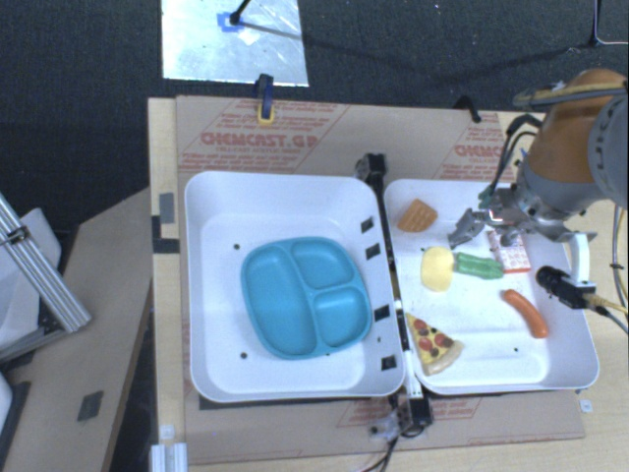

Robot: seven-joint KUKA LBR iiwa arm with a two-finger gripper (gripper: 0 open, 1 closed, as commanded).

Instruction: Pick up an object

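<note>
Camera view: the arm [575, 146] reaches in from the right over the right bin [575, 357], its gripper [488, 222] low above the toy food.

The gripper's two fingers are spread apart with nothing between them, poised just above the green pepper [479, 265], which lies beside the yellow lemon [436, 269]. A small red-and-white card [512, 255] sits just right of the gripper. An orange waffle piece [418, 215] lies toward the bin's back left, a red sausage [525, 313] toward its right, and a pizza slice [430, 343] at its front left corner. The left bin [211, 214] holds a blue divided plate [303, 296].
</note>
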